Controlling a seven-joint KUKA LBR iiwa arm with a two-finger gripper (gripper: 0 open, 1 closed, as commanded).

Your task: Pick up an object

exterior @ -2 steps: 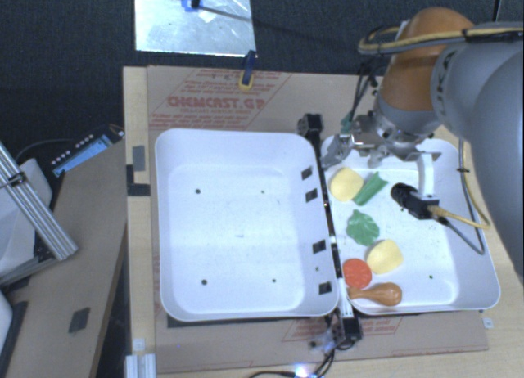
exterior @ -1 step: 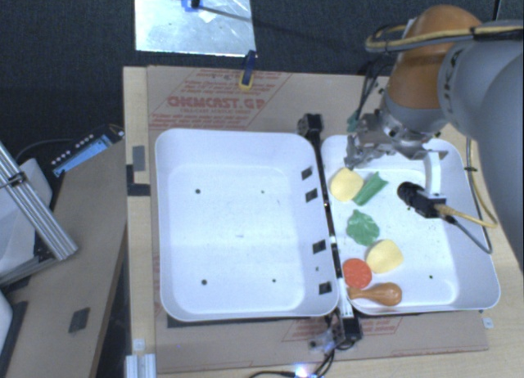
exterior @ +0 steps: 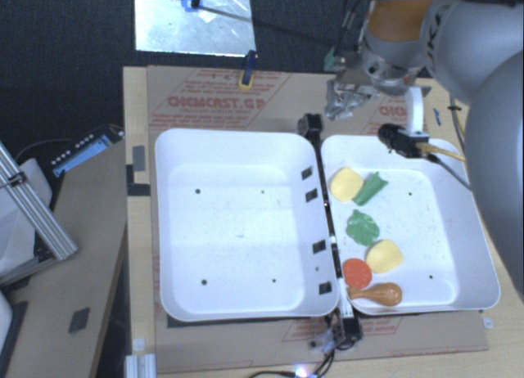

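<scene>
The gripper (exterior: 342, 106) hangs at the upper right, above the toys; its grip state cannot be told.

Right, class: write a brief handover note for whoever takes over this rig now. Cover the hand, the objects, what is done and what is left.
Hand: raised above the back rim of the right bin, nothing between its fingers.
Objects, all in the right bin along its left side: yellow piece, green strip, green leafy piece, second yellow piece, red round piece, orange-brown piece.
Done: nothing picked up.
Left: lower onto one object, grasp and lift it.
</scene>
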